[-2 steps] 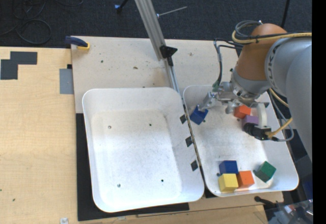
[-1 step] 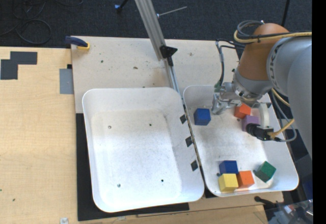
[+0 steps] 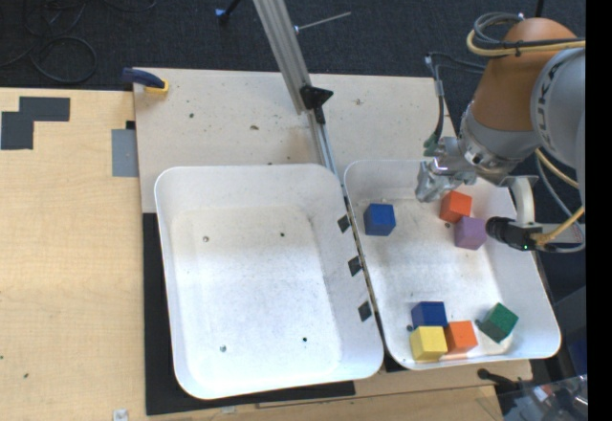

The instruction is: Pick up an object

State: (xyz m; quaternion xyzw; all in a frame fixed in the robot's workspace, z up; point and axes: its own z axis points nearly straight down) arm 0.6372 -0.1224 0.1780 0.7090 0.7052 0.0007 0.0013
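A: What was seen nearest the camera in the right bin [image 3: 535, 338]?

B: A cluster was seen at its near edge: a yellow cube [image 3: 428, 343] touching an orange cube [image 3: 462, 336], a dark blue cube [image 3: 429, 314] just behind them, and a green cube [image 3: 498, 321] beside.

A: And farther back?

B: A lone blue cube [image 3: 380, 219] was noted near the divider. At the far right the gripper [image 3: 438, 182] was placed low, just beside a second orange cube [image 3: 456, 206] and a purple cube [image 3: 469, 232]. How its fingers stood could not be told, and nothing was seen held.

A: How was the pick best done?

B: One cube was best centred under the wrist, away from its neighbour, before any closing was attempted.
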